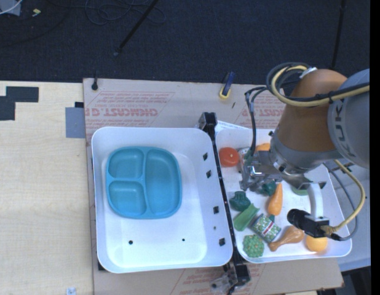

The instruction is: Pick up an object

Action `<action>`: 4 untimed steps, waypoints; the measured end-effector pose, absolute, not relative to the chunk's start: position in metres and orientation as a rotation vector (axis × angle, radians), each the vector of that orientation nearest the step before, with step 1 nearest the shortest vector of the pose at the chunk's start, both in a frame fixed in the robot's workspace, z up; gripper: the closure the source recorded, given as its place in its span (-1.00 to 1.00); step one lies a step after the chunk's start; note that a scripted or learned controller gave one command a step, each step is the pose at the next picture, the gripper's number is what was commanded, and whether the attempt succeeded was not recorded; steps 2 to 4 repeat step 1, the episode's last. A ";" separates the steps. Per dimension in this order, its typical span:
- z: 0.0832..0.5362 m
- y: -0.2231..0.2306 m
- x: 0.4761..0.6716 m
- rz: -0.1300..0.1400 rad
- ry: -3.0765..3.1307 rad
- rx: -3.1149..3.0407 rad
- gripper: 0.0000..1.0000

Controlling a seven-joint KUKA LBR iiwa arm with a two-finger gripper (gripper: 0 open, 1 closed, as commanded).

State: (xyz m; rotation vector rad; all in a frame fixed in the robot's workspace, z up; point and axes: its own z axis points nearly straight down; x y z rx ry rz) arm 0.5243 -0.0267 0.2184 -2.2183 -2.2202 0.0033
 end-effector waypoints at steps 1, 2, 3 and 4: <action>0.217 -0.030 0.520 0.005 -2.218 -2.219 1.00; 0.217 -0.030 0.520 0.005 -2.218 -2.219 1.00; 0.217 -0.030 0.520 0.005 -2.218 -2.219 1.00; 0.217 -0.030 0.520 0.005 -2.218 -2.219 1.00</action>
